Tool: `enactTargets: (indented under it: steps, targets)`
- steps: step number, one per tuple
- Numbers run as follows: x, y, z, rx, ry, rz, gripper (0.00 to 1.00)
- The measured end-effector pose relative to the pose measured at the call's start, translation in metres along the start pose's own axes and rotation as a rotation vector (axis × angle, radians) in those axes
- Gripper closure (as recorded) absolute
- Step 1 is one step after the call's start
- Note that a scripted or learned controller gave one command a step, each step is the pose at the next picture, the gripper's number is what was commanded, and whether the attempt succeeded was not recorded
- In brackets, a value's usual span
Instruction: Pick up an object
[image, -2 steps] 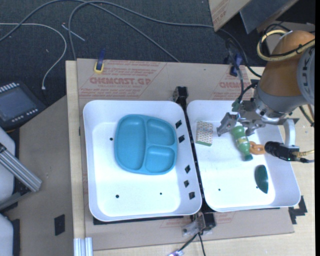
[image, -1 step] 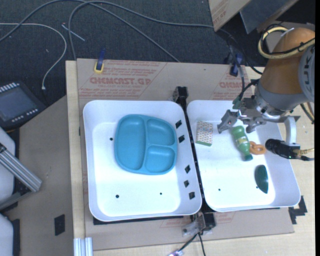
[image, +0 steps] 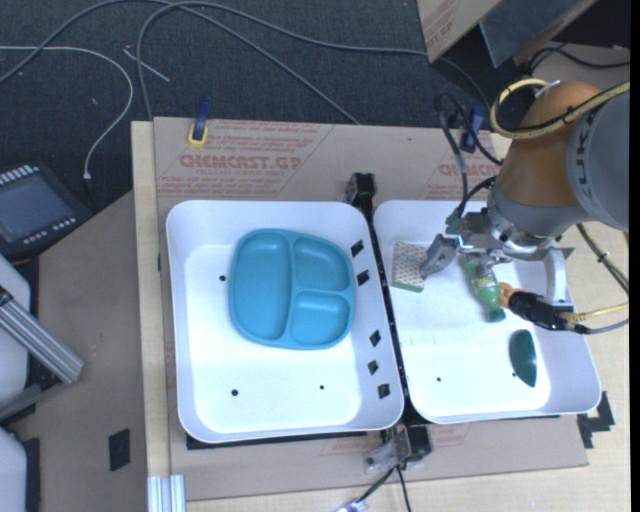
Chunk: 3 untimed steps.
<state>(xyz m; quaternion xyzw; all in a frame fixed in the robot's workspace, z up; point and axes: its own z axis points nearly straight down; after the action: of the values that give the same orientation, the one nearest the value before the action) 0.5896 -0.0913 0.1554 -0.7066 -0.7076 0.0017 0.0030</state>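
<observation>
Gripper (image: 462, 258) – green bottle (image: 488, 293) just beside it, right bin (image: 440, 395).

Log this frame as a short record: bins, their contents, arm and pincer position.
left bin: holds a blue divided plate
right bin: holds a pale checkered sponge, a small green object and a dark green leaf-shaped object
arm: reaches in from the right, over the right bin
pincer: low over the right bin, between the sponge and the small green object
held object: none seen between the fingers
</observation>
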Motion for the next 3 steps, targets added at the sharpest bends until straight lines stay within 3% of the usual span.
enactTargets:
  steps: [1, 2, 3]
  targets:
    - [-0.001, -0.002, 0.064, 0.002, 0.000, 0.002, 0.00]
    - [-0.001, -0.002, 0.071, -0.003, 0.000, 0.002, 0.00]
    - [-0.001, -0.001, 0.059, -0.005, 0.001, 0.002, 1.00]
